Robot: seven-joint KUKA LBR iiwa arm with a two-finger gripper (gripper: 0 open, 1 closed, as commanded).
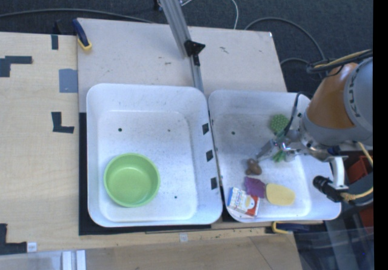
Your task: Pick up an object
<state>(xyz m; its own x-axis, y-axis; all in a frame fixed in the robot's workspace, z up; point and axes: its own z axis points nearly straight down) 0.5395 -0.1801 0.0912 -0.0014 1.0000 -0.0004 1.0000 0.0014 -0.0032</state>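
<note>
The gripper [270, 152] hung just right of the brown lump [254, 167], finger state unclear; crowded neighbours below the lump risked a glancing, failed grasp.

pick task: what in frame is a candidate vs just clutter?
Candidates, right bin, near the gripper:
- brown object
- purple object
- yellow object
- small carton
- green knobbly object

Lying about:
- green bowl, left bin, far from the arm
- blue-and-yellow clamp on the bench
- metal pole
</note>
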